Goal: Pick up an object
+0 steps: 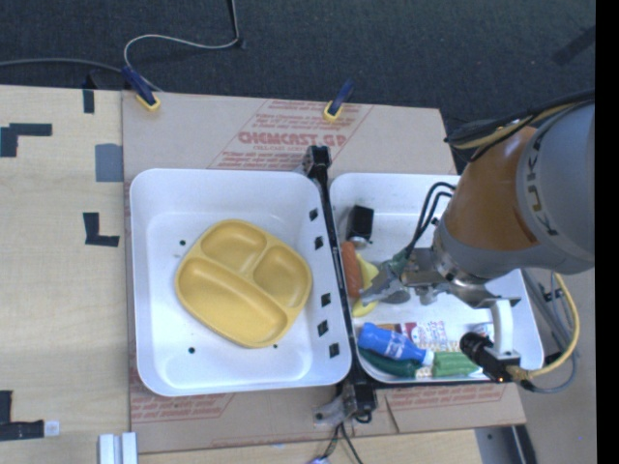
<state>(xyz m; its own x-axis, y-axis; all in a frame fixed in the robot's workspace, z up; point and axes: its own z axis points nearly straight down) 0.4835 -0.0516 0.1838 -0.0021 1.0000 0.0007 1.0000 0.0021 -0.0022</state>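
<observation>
blue tube (pixel 392 345), lying in right bin (pixel 527 346)

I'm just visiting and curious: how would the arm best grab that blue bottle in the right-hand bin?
Probably around the middle of the blue bottle, coming straight down from above. It lies flat on its side, long and rounded, so the pincer would close across its narrow width. Packets crowd its right end, so the body is the freer part.

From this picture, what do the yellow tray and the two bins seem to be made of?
The yellow tray looks like moulded plastic with a matte to soft satin finish: one even colour and rounded, pressed-in compartments. The left bin and right bin look like smooth, slightly glossy white plastic, with rounded corners and rims; thin coated metal cannot be excluded.
</observation>
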